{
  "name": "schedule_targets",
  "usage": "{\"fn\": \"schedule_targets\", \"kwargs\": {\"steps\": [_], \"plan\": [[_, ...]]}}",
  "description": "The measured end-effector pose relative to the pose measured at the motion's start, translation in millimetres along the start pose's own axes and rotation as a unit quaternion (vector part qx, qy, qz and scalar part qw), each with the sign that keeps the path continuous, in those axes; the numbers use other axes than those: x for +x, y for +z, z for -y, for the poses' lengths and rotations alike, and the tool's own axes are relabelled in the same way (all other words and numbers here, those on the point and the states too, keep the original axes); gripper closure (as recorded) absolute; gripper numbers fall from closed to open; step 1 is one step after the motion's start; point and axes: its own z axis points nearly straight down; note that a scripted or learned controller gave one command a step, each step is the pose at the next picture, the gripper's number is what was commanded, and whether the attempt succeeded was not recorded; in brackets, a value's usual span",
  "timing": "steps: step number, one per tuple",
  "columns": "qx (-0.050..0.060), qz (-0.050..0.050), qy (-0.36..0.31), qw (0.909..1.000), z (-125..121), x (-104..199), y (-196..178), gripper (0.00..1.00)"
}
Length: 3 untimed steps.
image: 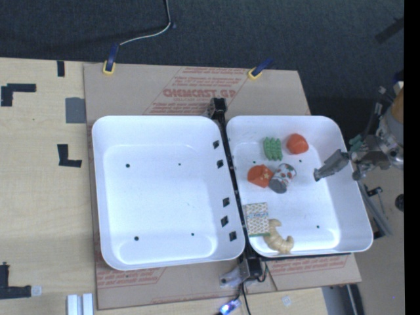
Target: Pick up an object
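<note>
i see the pincer (328, 167) at the right side of the frame, over the right edge of the right bin (328, 231). one dark finger points left over the bin floor; i cannot tell whether the pincer is wide or narrow, and nothing shows between its fingers.

objects in the right bin — all on its floor:
- green ridged block (272, 148), upper middle.
- orange-red piece (297, 143) just beside it to the right.
- red-orange piece (259, 175) below the green block, near the divider.
- grey and white item (282, 178) just right of that, the closest thing to the pincer but apart from it.
- patterned packet (256, 218) at the lower left, touching a tan toy (280, 241) below it.

left bin (115, 176) sits alongside on the bench (39, 176).
</note>
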Motion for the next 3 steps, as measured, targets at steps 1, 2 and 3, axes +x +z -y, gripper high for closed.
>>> {"fn": "schedule_targets", "kwargs": {"steps": [1, 2, 3], "plan": [[0.000, 0.000, -0.001, 1.0000, -0.3, 0.4, -9.8, 1.00], [-0.002, -0.001, -0.004, 1.0000, -16.7, 70.2, -35.4, 1.00], [-0.002, -0.001, -0.006, 1.0000, -27.4, 159.5, -72.5, 1.00]]}}
